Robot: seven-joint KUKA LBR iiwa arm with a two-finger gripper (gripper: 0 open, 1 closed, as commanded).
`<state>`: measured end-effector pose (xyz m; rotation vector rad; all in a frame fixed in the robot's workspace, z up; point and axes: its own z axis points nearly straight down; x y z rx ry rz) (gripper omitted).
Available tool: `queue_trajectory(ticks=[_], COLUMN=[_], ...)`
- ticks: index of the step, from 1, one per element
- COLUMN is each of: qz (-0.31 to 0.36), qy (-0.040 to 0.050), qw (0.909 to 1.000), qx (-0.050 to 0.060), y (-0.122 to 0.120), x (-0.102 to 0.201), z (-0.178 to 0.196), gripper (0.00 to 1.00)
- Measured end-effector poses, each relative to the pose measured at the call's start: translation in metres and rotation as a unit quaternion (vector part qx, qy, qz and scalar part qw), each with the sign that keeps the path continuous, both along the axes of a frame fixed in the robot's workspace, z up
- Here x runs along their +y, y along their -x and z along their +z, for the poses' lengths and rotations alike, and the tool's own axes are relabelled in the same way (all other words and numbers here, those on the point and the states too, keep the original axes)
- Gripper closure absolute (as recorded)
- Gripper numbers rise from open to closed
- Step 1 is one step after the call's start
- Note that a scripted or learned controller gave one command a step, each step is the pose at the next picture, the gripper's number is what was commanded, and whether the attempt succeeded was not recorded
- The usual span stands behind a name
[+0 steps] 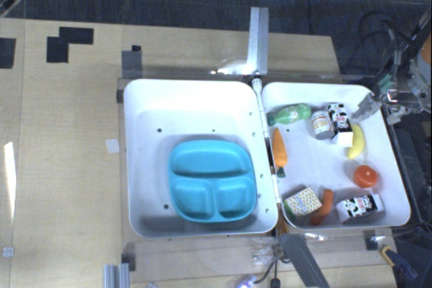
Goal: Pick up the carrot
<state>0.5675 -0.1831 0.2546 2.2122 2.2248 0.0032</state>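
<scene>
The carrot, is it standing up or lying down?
Lying down. The carrot lies flat on the floor of the right bin, stretched along its left wall, below the green thing.

Blue tray (212, 179), banana (356, 142), tomato (366, 176).

A pale wooden bench (61, 165) bears two white bins (145, 212) side by side.
</scene>
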Motion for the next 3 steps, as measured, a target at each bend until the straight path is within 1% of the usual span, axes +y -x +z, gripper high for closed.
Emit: queue_trajectory(ticks=[1,2,3], qz=[0.003,0.005,-0.006], qy=[0.0005,0.0011,-0.0001], qw=[1.0000,1.0000,1.0000], qx=[-0.003,-0.006,0.001], y=[-0.002,-0.004,0.008], x=[0.001,0.002,-0.018], z=[0.012,0.024,-0.055], gripper=[1.00,1.00,1.00])
